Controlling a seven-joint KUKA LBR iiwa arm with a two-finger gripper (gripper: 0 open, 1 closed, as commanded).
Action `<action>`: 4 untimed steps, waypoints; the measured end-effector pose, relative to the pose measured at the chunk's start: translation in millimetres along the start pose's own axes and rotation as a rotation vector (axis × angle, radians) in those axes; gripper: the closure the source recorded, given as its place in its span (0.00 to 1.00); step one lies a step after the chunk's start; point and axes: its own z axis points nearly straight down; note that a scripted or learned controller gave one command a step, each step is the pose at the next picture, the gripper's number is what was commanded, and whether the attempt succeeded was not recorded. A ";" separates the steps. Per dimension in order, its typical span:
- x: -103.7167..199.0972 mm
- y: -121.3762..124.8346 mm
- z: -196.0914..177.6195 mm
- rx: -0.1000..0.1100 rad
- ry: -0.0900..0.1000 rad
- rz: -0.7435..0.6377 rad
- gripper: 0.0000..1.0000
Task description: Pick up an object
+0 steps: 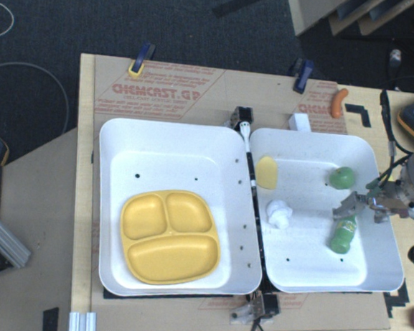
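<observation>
Green, the bottle [343,236] is lying near the right edge of the right bin [312,275]. My gripper [352,205] is hanging just above it; how it is set I cannot tell. I am thinking to lower straight and centre over the body.

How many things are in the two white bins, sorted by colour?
Yellow: 2, the divided tray in the left bin and a small yellow piece in the right bin
Green: 2, a round ball and a bottle
White: 1, a small white toy
Total: 5
</observation>
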 end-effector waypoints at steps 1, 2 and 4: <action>77.9 -23.9 118.6 0.007 0.005 -0.005 0.00; 147.0 -19.8 -128.3 -0.018 0.002 -0.008 0.00; 207.8 -22.3 -105.2 0.005 0.002 -0.007 1.00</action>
